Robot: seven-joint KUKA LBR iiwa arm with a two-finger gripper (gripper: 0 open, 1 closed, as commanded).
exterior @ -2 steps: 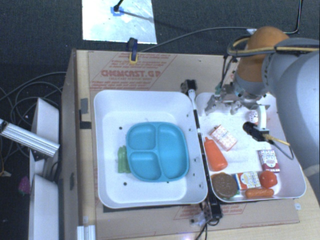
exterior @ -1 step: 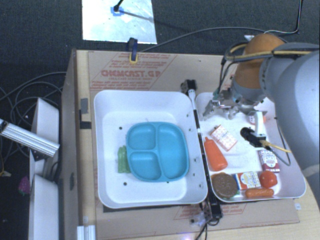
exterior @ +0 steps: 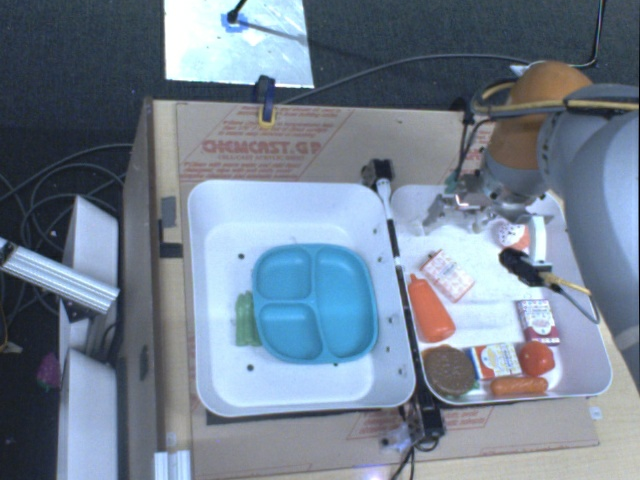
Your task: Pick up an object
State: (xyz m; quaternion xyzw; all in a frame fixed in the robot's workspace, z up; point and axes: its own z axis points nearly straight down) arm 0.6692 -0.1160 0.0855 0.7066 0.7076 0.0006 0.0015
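Observation:
My gripper [exterior: 462, 211] hangs over the far end of the right bin [exterior: 590, 353], its metal fingers spread apart with nothing between them. In this bin lie a pink-and-white packet [exterior: 447, 274], an orange bottle-shaped toy [exterior: 431, 308], a brown round patty [exterior: 450, 369], a red tomato [exterior: 536, 357], an orange sausage [exterior: 518, 386], a red carton [exterior: 537, 319] and a small white-and-red piece [exterior: 511, 235] just right of the gripper. All of them lie nearer the camera than the fingertips.
The left bin [exterior: 225, 268] holds a blue divided plate [exterior: 313, 302] with a green piece [exterior: 245, 319] at its left edge. A black divider [exterior: 398, 268] runs between the bins. The grey arm [exterior: 600, 158] covers the right bin's back right corner.

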